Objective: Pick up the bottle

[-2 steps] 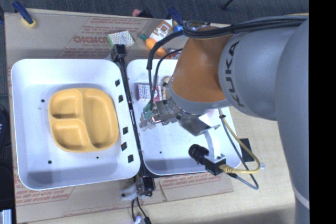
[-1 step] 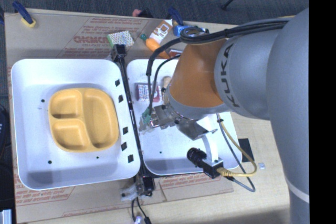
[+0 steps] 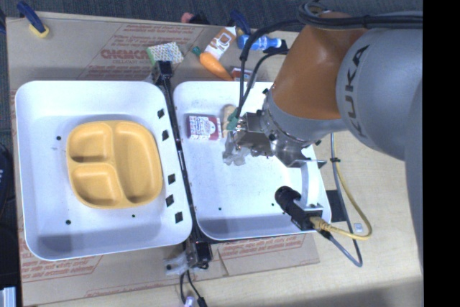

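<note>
My gripper [image 3: 236, 147] hangs low over the middle of the right bin [image 3: 237, 219], under the grey and orange arm [image 3: 323, 75]. A small tan object [image 3: 230, 113] peeks out just behind the gripper, mostly hidden by it; I cannot tell what it is. Left of the gripper, a red and white packet [image 3: 203, 126] lies flat on the bin floor. Behind the bins on the cardboard lie a white and orange bottle [image 3: 218, 45] and a blue bottle [image 3: 263, 43].
A yellow divided plate [image 3: 115, 162] fills the left bin [image 3: 36, 226]. An orange carrot-like piece [image 3: 214, 65] and a green patterned packet [image 3: 164, 52] lie behind the bins. Black clips run along the divider [image 3: 175, 147] between the bins. Cables trail at the right.
</note>
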You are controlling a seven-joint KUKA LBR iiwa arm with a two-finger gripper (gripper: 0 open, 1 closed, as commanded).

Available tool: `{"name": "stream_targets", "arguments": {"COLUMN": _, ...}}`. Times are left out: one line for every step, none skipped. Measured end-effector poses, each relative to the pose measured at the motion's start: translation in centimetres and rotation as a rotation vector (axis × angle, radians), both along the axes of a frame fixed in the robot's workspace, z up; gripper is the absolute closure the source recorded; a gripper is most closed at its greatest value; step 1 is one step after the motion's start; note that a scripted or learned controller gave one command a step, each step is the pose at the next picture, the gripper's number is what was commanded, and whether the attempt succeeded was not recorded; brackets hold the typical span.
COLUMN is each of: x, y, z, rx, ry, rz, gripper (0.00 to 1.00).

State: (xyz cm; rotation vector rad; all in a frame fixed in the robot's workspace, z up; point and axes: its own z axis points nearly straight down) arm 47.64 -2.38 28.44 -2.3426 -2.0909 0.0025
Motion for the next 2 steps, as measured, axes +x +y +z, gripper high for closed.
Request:
{"name": "stream_targets", "arguments": {"x": -0.1, "y": 7.2, "z": -2.7, "rx": 0.001, "ry": 0.004, "rz": 0.243, "gripper": 1.00}}
{"name": "stream_targets", "arguments": {"x": -0.1, "y": 6.3, "z": -9.3, "rx": 0.002, "ry": 0.004, "rz": 0.519, "gripper": 1.00}}
